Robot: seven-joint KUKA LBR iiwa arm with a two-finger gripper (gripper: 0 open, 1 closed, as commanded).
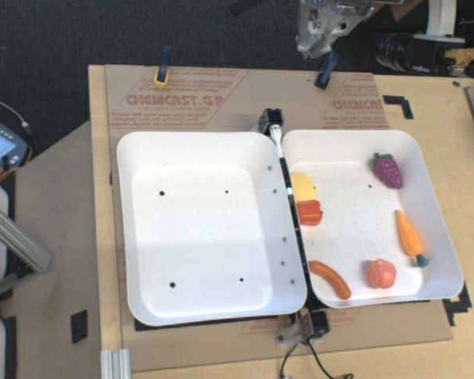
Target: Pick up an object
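Camera view: gripper (316, 44) raised beyond bins at top, well apart from contents. Right bin (434, 212) holds grapes (388, 170), carrot (408, 236), tomato (381, 273), sausage (330, 279), red pepper (309, 212)

Toy foods lie scattered in the right bin (426, 212): purple grapes (388, 170), carrot (409, 236), sausage (330, 279); the gripper (316, 38) hangs beyond the bench.

Two bins side by side, left bin (142, 235), right bin (355, 152). In right bin: grapes (387, 170) back right, carrot (409, 236) right edge, tomato (381, 273) and sausage (330, 279) front, pepper (309, 212) by divider.
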